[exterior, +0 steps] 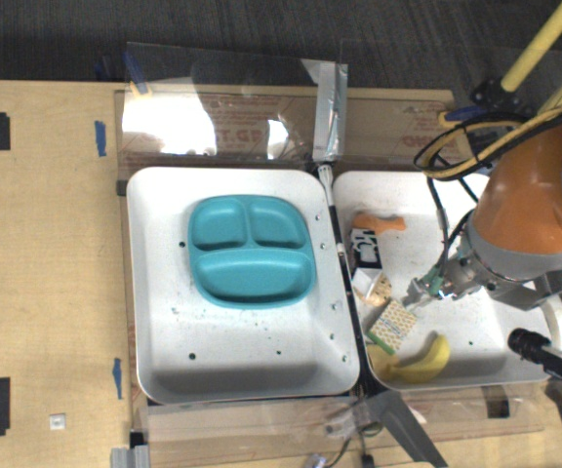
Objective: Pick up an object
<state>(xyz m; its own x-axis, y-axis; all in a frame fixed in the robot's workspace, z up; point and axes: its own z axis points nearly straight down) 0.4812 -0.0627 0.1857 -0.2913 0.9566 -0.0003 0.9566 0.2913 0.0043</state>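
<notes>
The right bin (476, 188) holds several small items. An orange carrot-like piece (381, 224) lies at its back left, with a small black and white box (366, 250) just in front of it. A patterned flat packet (390, 324) lies near the bin's left wall, and a yellow banana (420, 360) rests at the front. My gripper (423, 291) hangs low over the middle of this bin, just right of and above the patterned packet. Nothing shows between its tips.
The left bin (154, 291) bears a teal divided plate (252, 250). A clear plastic sheet (232, 105) stands behind the bins. Cables and a yellow pole (544, 37) run at the upper right. The arm's orange band (530, 203) overhangs the right bin's right side.
</notes>
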